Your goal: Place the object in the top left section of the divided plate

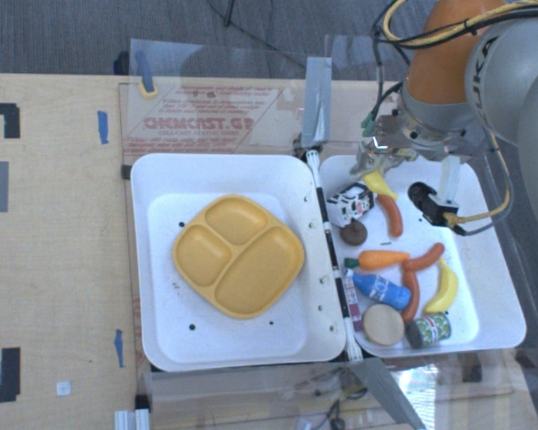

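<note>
The end effector (pixel 383 155) sits over a small yellow piece (pixel 377 184) at upper right; I cannot tell its grip. It should clamp squarely, then lift clear toward the plate (pixel 238 255).

Two white bins (pixel 152 186), one divided plate (pixel 238 254), two bananas (pixel 445 287), three sausages (pixel 391 215), one carrot (pixel 382 259).

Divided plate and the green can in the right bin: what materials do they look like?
Plate: likely molded plastic, matte yellow; one uniform colour, soft rounded dividers, no glare. Can: probably metal with a green printed label; its end looks pale and slightly shiny, but it is too small to be sure.
</note>
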Controlling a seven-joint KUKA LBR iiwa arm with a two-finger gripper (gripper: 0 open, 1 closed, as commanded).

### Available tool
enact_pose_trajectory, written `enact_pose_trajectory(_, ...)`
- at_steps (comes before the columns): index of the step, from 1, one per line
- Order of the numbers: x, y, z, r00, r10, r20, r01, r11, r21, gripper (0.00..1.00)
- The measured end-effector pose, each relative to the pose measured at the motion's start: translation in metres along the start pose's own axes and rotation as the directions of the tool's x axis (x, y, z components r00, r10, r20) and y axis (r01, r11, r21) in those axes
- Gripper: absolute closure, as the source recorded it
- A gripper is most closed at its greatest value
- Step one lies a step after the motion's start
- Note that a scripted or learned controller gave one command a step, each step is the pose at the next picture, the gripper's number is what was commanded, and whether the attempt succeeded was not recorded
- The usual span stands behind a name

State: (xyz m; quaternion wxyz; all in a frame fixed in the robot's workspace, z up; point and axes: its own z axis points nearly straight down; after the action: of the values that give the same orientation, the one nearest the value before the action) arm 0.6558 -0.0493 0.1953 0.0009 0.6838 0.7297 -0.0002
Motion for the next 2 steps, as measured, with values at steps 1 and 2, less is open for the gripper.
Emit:
enact_pose_trajectory(1, 0.0169, -0.0143, -0.0242, 1.0, 0.019, -0.002, -0.019, 1.0, 0.0, 1.0)
enact_pose_trajectory(2, 0.0169, -0.0143, -0.0242, 1.0, 0.018, -0.002, -0.018, 1.0, 0.0, 0.0)
